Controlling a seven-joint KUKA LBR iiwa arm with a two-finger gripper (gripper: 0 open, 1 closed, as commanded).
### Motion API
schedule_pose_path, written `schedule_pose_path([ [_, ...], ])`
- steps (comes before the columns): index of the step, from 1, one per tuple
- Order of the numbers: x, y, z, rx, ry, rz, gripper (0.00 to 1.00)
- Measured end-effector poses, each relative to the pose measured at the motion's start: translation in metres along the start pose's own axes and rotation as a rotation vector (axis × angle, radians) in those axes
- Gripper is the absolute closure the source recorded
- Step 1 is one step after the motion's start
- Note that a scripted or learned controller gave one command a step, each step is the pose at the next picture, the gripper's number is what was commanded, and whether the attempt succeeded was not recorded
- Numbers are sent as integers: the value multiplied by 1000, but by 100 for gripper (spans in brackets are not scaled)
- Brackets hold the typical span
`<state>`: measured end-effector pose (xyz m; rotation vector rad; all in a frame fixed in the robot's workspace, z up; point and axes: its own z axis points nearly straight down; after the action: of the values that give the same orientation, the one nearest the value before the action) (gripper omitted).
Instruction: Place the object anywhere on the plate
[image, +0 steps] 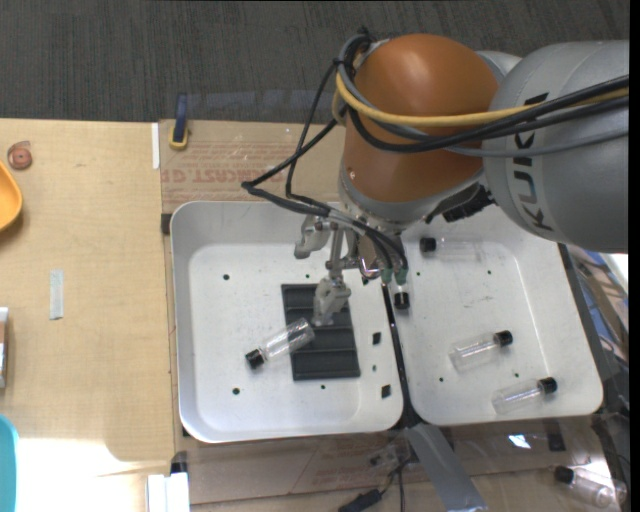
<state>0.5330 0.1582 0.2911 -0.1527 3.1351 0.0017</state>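
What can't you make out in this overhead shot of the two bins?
- End effector, camera view: too small and cable-cluttered to read its grip.
- Black plate: top edge hidden behind the end effector.
- Vial on the plate: contents too small to tell.
- Right bin: far corner covered by the arm.

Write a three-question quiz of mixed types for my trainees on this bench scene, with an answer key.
1. True or false: the black plate lies in the right bin.
2. How many clear vials lie in the right bin? A) one B) two C) four
3. Fill in: the vial in the left bin lies partly on the ____.

Key
1. False: it lies in the left bin.
2. B, vials and.
3. Plate, with its black-capped end off the plate's left edge.
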Motion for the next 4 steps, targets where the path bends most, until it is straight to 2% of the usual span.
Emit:
schedule_pose_path([
  [2, 0, 0, 0, 0, 0, 0, 0],
  [3, -52, 17, -47, 2, -1, 529, 0],
  [4, -54, 17, -55, 3, -3, 528, 100],
])
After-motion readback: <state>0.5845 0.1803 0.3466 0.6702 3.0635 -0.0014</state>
